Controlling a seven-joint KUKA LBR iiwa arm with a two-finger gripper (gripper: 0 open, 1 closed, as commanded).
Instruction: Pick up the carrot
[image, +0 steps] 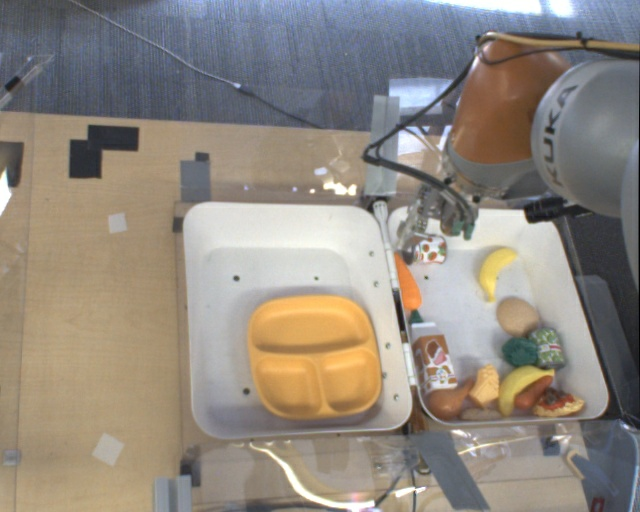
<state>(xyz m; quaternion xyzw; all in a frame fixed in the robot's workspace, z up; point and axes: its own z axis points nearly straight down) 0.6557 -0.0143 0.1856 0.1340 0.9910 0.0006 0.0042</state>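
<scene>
Camera view: gripper (437, 222) over right bin (590, 345), far-left corner.
Carrot (406, 283) lies by bin's left wall, just below the jaws, not betw. them; jaw state cannot tell. "KUKA" on arm (570, 120).

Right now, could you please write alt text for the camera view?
The gripper hovers over the right bin, just above the carrot lying along that bin's left wall. A banana and other toy foods share that bin; the left bin holds a yellow divided tray.

The carrot (406, 284) hugs the bin wall (391, 290); open floor lies rightward.
</scene>
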